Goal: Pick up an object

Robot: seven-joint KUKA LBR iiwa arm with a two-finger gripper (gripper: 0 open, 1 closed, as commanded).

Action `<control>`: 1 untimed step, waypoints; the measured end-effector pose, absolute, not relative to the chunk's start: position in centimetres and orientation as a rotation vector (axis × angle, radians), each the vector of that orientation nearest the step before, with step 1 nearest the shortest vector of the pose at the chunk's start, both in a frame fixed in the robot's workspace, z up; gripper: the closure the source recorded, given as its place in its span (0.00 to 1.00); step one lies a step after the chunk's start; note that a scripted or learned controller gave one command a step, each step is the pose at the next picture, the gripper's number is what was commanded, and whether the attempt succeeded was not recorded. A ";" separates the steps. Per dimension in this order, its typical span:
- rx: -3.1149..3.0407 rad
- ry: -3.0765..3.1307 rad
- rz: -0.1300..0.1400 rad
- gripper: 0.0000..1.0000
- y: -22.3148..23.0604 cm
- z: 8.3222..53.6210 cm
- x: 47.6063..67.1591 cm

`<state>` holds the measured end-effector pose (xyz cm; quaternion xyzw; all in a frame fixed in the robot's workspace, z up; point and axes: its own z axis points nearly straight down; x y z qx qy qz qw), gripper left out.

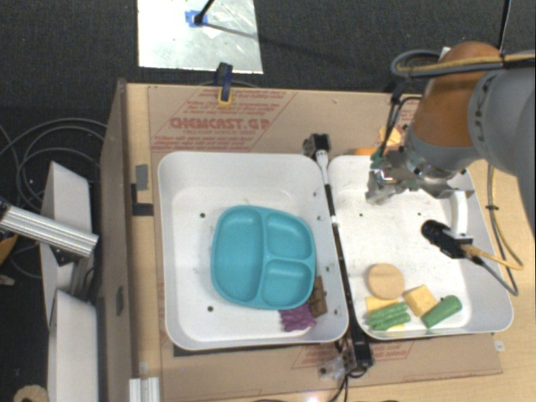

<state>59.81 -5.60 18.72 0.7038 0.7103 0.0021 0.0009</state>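
Camera view: tool [378, 189] at end of grey arm [502, 115], orange band [452, 99] above wrist, arm coming in from R. Tool is over R bin [360, 241], in its far-left part, close to the wall shared w/ L bin [188, 224]. Tool state: cannot tell if apart or together, since wrist body hides the tip from this angle. White bin floor below it; touching or hovering, cannot tell.

Pickable objs in R bin all lie at near end, well apart from tool:
- tan disc [385, 280], flat, closest of the group to tool.
- yellow block [420, 297], just R of disc, tilted.
- green stick [441, 310], R of block, lying at a slant, near front-R corner.
- green ridged piece [388, 316], just below disc, lying on a small yellow bit; nearly at front wall.

L bin: teal plate [251, 258], 3 compartments, takes up most of the bin floor, approx centred. Purple lump [295, 318] at plate's near-R edge, touching or just beside, can't say which. Brown piece [319, 298] btwn plate and bin's R wall, right next to purple lump.

Both bins side by side on counter [251, 115], cardboard-covered w/ red print. Blue-and-yellow clip [224, 82] on far edge of cardboard. Beyond that, silver sheet [201, 23] flat on dark floor [67, 40]. Loose cables [42, 149] on floor at L of counter.
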 end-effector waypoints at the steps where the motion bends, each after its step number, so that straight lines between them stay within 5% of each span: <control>1: 2.210 2.230 0.006 1.00 -1.2 18.5 62.4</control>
